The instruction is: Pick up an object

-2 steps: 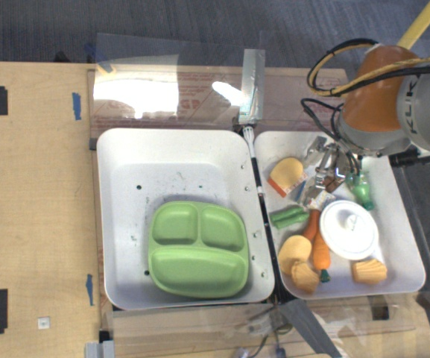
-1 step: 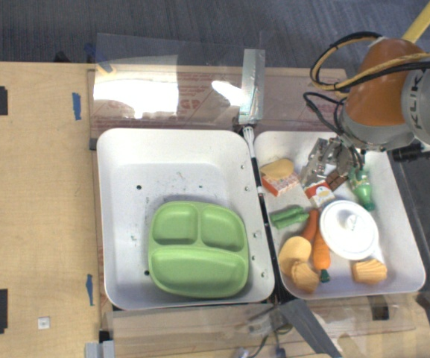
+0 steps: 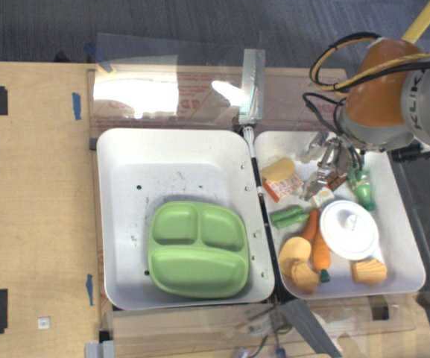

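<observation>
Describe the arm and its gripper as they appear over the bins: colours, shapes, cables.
The arm is grey and rounded, with a bulbous orange band above the wrist. Black and yellow cables loop out beside that band. The gripper is a small metallic assembly with slim silver fingers and a reddish-brown part among them.

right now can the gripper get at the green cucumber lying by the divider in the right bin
Probably yes: the green cucumber lies uncovered, nothing stacked on it, and the gripper hovers just up-right of it. The carrot and red-and-white packet crowd it.

Crowded right bin [image 3: 412,237]; open floor behind green tray [image 3: 198,249]
</observation>
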{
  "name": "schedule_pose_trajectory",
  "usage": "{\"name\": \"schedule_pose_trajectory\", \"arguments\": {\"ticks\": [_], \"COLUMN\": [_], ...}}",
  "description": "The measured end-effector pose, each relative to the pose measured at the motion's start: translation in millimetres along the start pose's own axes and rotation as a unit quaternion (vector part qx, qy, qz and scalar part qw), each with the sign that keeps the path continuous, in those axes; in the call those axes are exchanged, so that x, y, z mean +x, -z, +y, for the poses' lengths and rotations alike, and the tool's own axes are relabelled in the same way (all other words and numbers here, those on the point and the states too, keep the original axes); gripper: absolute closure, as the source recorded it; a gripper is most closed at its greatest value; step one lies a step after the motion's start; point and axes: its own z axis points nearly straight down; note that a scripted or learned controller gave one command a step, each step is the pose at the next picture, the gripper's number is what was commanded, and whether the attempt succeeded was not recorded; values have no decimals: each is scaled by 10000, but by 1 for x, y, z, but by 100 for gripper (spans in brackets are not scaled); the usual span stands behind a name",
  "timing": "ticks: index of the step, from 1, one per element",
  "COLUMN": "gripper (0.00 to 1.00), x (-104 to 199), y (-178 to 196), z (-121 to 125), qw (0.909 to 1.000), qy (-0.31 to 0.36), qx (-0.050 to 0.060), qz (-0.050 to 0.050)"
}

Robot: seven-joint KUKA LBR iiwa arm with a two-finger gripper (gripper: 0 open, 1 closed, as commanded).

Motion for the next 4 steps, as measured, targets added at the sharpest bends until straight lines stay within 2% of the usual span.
{"name": "schedule_pose_trajectory", "arguments": {"ticks": [1,2,3,4], "gripper": [0,100,100,100], "x": [-9,-13,31,41], "y": [-22,-9,80,135], "z": [25,28,92,14], "qw": [9990,9990,9922,10000], "qy": [442,447,-1243,-49], "qx": [15,1,-13,2], "qz": [75,-9,20,28]}}
